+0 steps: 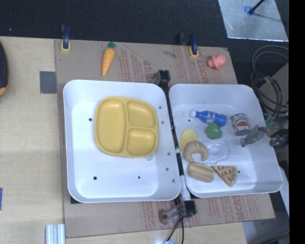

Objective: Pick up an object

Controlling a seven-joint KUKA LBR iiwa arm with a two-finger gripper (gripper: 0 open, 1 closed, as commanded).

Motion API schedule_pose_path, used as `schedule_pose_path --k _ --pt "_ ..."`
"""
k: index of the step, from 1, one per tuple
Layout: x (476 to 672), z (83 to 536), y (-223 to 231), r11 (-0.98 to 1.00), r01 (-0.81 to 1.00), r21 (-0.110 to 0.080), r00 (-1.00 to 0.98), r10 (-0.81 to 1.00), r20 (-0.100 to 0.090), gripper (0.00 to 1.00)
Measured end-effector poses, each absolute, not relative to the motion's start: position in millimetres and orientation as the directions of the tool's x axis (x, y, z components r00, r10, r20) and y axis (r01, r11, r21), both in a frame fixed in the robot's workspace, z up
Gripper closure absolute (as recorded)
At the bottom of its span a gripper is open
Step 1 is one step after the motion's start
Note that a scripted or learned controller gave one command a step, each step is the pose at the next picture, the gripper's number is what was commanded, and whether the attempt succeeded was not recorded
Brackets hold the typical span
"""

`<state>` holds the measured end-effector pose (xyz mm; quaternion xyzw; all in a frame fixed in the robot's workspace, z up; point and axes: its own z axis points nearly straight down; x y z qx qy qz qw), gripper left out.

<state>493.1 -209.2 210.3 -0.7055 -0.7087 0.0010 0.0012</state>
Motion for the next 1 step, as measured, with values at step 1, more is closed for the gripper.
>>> schedule_pose_path --k 1 --pt "570.2 167.5 -157.6 0.013 1.0 0.0 -0.013 1.0 0.0 0.0"
